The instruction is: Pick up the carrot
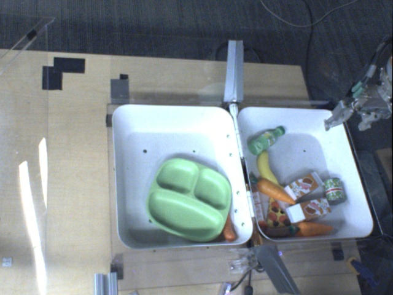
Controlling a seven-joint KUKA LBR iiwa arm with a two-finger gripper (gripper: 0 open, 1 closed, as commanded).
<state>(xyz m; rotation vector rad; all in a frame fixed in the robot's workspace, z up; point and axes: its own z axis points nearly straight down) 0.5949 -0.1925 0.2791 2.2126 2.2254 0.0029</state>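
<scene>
- The gripper (351,117) hovers at the right bin's (362,183) far corner, seemingly poised to descend; its finger spread cannot be told.
- The carrot (274,191) lies mid-bin, wedged between a banana (265,166) and a juice carton (303,186).
- A green tray (190,198) sits overturned in the left bin (132,134).

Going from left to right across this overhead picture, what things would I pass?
Green plate → green bottle → banana → small can → the robot's pincer.
</scene>
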